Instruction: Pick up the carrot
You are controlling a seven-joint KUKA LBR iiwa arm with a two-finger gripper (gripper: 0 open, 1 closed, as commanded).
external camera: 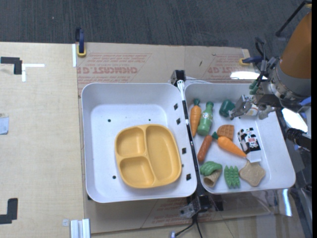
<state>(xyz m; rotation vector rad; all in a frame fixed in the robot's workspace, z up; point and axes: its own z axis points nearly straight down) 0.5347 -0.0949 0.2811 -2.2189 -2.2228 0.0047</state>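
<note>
Three toy carrots lie in the right bin (277, 148). One carrot (195, 117) with a green top rests along the bin's left wall, a darker carrot (204, 148) lies below it, and a third carrot (232, 146) lies slanted in the middle. My gripper (252, 110) hangs over the bin's upper right part, to the upper right of the middle carrot and apart from all three. Its fingers (239, 109) stand open with nothing between them.
The right bin also holds a green bottle (206, 118), a dark green pepper (227, 108), a waffle (226, 131), a black-and-white pack (249, 141), a bread slice (252, 173) and green toys (231, 176). A yellow divided plate (147, 155) lies in the left bin (99, 108).
</note>
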